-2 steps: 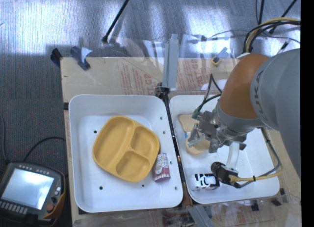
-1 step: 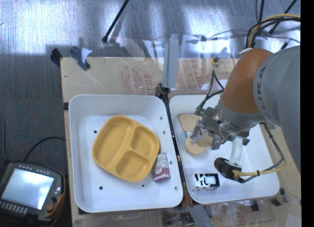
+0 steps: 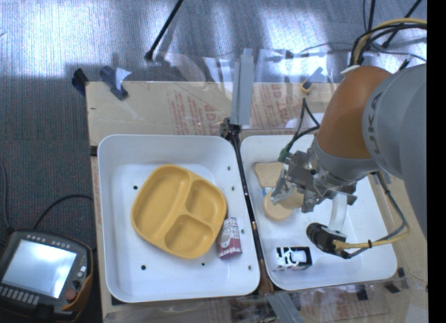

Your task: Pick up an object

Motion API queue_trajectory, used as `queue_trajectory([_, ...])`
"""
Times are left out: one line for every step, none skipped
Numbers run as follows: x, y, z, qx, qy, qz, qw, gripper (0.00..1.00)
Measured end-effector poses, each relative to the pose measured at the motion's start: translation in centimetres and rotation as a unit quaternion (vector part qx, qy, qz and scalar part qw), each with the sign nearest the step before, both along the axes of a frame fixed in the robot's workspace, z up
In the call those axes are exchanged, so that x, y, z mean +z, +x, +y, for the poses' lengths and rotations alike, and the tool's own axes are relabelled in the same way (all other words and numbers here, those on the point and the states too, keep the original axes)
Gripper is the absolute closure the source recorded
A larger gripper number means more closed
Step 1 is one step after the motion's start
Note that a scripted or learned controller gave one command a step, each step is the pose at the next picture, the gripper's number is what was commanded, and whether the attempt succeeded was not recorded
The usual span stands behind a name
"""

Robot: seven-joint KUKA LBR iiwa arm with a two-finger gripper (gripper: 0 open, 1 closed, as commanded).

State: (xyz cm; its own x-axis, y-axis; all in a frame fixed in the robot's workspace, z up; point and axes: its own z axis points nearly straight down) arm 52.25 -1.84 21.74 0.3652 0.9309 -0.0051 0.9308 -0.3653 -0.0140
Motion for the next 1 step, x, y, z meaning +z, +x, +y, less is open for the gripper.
queue_trajectory([0.12, 1.4, 3.19, -0.013, -0.0001, -0.003, 0.9999, 1.0])
